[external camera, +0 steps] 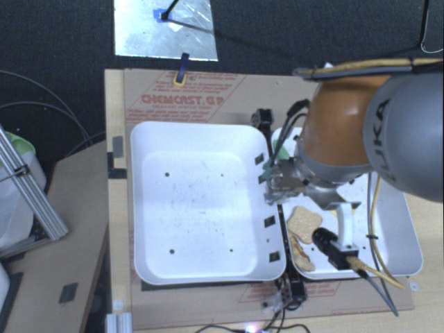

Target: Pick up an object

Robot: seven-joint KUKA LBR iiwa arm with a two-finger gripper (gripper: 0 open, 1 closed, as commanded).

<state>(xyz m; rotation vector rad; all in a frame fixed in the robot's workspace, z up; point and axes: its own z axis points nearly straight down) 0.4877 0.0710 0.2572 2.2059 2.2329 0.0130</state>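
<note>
The flat tan piece (304, 222) just beside the gripper (281, 184) looks light and brittle, so pinch across its edges. I can't tell if the gripper is open or closed.

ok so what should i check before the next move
1. Target visible: tan flat piece in right bin, ok.
2. Target apart from the second tan piece: cannot tell.
3. Is the gripper over the target: not ok, it sits by the bins' shared edge.
4. Is the gripper holding something: cannot tell.
5. Other things under the arm: cannot tell.
</note>
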